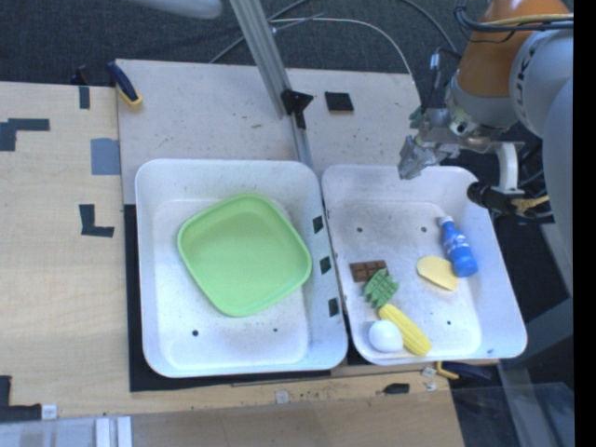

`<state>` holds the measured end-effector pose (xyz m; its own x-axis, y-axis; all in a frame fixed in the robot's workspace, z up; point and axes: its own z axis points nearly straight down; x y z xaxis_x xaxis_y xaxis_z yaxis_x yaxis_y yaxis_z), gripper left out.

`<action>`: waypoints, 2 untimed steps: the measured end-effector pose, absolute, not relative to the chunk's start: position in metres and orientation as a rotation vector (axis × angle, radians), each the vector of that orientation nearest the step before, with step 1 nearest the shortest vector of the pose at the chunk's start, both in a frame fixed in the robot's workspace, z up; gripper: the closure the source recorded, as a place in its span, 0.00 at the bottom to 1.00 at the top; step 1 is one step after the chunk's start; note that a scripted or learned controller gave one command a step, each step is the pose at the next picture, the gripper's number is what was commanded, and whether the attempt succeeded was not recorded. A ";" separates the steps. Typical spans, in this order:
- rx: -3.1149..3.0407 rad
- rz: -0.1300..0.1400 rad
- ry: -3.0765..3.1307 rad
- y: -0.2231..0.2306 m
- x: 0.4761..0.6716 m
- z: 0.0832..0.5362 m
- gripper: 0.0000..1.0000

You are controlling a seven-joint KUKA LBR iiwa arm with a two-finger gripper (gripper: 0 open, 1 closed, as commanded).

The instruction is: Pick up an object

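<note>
My fingers [413, 164] above right bin [484, 338] far rim; spread unclear. Nothing held. Bottle [457, 247], corn [405, 330] untouched; pick undone.

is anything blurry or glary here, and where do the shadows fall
Camera view: light is soft and even, with no hard glare on the bins; the tool and the arm's orange band look slightly soft; the green plate is sharp, with a faint shadow along its lower edge.
</note>
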<state>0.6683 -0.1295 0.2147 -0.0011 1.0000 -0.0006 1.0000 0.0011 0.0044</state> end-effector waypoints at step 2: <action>2.219 0.000 2.225 -0.083 0.648 0.254 1.00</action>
